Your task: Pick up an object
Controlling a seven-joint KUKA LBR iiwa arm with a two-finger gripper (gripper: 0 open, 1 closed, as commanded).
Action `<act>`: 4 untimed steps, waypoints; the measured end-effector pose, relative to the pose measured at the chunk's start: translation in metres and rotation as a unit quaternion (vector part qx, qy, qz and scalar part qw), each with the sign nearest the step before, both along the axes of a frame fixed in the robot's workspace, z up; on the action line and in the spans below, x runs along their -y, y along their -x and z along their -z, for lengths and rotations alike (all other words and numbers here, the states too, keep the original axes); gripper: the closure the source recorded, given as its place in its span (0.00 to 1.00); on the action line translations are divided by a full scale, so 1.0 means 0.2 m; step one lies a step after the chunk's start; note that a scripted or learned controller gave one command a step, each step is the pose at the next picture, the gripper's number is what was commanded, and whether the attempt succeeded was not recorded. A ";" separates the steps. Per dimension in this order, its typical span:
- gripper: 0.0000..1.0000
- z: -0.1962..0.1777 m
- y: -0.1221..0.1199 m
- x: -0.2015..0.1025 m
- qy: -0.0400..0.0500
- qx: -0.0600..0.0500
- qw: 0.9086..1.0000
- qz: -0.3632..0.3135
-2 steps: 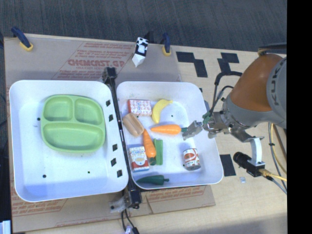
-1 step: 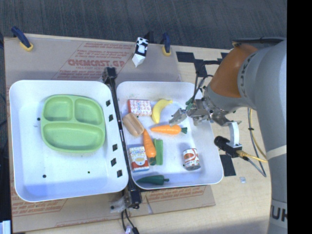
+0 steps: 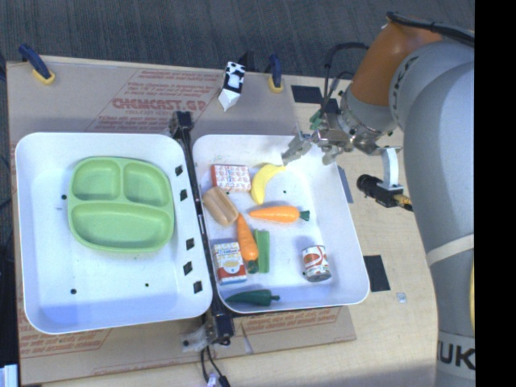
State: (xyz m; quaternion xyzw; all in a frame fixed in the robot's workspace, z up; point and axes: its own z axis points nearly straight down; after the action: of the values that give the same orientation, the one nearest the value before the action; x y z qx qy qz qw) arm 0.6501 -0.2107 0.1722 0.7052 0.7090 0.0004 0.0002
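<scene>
tool (image 3: 300, 148): at 1 o'clock of the right bin (image 3: 347, 240), over its upper rim; whether it is apart or together, cannot tell; nothing seen in it
banana (image 3: 264, 181): just at 7 o'clock of the tool, in the right bin
carrots (image 3: 276, 214): one lies across mid-bin, one slants at 7 o'clock of it
can (image 3: 316, 263): at 5 o'clock in that bin
boxes (image 3: 230, 177): one at 11 o'clock, another at 7 o'clock
tray (image 3: 121, 204): green, in the left bin (image 3: 36, 297)
desk (image 3: 121, 95): carries both bins
</scene>
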 end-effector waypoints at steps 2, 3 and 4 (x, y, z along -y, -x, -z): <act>0.00 -0.22 -0.03 -0.05 0.000 -0.001 1.000 -0.001; 0.00 -0.22 -0.03 -0.05 0.000 -0.001 1.000 -0.001; 0.00 0.40 0.35 -0.22 0.000 -0.002 1.000 0.000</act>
State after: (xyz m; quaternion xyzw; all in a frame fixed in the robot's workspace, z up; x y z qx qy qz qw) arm 0.5803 -0.1666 0.0915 0.7050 0.7092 -0.0013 -0.0017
